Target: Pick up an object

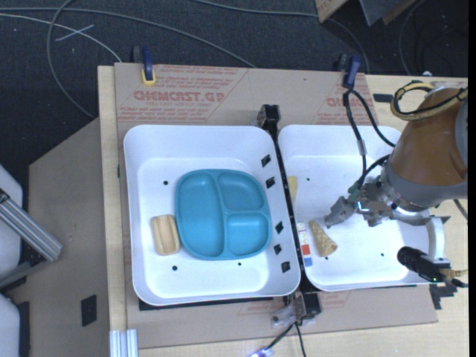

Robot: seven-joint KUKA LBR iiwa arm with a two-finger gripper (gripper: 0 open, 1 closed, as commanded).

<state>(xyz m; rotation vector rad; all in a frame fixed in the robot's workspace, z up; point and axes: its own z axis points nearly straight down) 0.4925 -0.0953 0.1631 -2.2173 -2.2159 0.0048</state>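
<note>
Bench (186, 95): lying under both bins, brown, printed with red lettering; clamps sitting at its far edge
Arm (428, 155): reaching in from the right, its orange band filling the space over the right bin's far corner; wrist hanging low over the bin floor
Left bin (141, 151): holding a blue divided plate (222, 213) near its middle; a tan bread-like piece (165, 234) lying just beside the plate's left edge
Right bin (327, 140): holding a tan wedge-shaped piece (323, 238) near its left front; a pale yellow strip (293, 188) resting against the left wall; a small red, white and blue item (305, 245) lying at the wall beside the wedge
Gripper (343, 210): hovering just up and right of the wedge, apparently apart from it; whether the pincer is spread or pressed together, I cannot tell; nothing is showing between its tips
Likely target: the wedge, being the nearest thing, though that is a judgement
Risk: the wedge is tapering and lying flat, so closing tips may be skidding over it or nudging it toward the wall; coming down off-centre could be pinching only the narrow end, letting it drop on the lift; the small item close by could be getting caught along with it
</note>
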